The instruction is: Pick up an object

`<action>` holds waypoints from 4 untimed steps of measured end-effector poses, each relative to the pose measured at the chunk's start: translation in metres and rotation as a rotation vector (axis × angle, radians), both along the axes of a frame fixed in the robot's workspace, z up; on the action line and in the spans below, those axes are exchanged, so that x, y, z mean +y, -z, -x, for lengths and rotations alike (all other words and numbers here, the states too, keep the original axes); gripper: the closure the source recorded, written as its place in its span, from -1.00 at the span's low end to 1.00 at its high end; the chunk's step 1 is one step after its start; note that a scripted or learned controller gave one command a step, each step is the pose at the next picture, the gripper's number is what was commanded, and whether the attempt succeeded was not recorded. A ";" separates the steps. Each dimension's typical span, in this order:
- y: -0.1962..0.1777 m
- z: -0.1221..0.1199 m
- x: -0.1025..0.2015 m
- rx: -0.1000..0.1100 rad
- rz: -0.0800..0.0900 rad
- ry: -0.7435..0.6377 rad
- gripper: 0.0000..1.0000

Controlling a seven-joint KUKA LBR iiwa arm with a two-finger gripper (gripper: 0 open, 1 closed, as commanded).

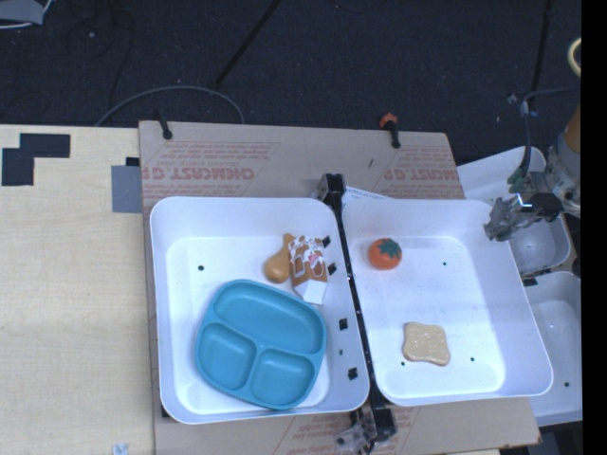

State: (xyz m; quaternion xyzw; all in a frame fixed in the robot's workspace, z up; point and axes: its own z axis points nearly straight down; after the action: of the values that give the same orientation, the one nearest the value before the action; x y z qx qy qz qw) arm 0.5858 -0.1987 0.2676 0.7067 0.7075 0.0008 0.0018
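A: Where are the objects?
B: I see an orange tomato (384, 253) and a toast slice (426, 344) in the right bin (531, 349); a blue divided plate (260, 343) fills the left bin (175, 254).
A: Gripper?
B: The gripper (507, 216) hangs beyond the right bin's far right rim; its state I cannot tell.

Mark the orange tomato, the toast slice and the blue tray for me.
tomato (384, 253), camera view, middle of its orange body
toast slice (426, 344), camera view, centre of its top face
blue tray (256, 323), camera view, central divider ridge

cardboard sheet (285, 164) under bins | black floor (285, 36) | cables (171, 98)
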 end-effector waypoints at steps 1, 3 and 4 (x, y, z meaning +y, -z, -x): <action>-0.003 0.017 0.054 0.006 -0.004 -0.003 1.00; 0.011 0.054 0.163 0.010 -0.004 -0.003 1.00; 0.027 0.064 0.207 0.010 -0.003 -0.003 1.00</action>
State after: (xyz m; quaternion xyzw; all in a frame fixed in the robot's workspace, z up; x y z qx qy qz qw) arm 0.5221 0.0080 0.2406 0.7057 0.7085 -0.0015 -0.0029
